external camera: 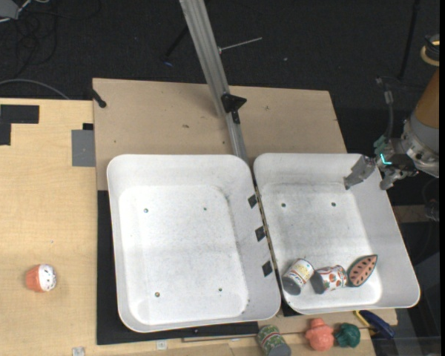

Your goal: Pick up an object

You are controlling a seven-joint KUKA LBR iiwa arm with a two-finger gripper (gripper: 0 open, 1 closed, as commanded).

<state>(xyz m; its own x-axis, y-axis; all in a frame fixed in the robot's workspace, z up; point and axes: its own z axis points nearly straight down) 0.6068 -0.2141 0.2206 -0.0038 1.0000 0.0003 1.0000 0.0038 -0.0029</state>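
Gripper (372, 172) sits over the right bin's (319, 221) far right corner, by the rim, and its two fingers are spread apart with nothing between them. One finger (356, 173) juts left over the bin floor; the other is at the rim beside the wrist.

The things to pick lie well away from those fingers, down along the bin's near edge: a can (299, 275) on its side, a second small can (328, 278) just right of it, touching or nearly so, and a red oval piece (362, 270) next in the row, tilted up toward the right. All three are inside the right bin.

The left bin (178, 236) shows bare white floor.

Outside the bins, on the bench near the front edge: a dark can (269, 339), a pink toy (320, 334) and a green toy (347, 335) side by side. Far left on the wooden top, an orange-and-white ball (41, 278).
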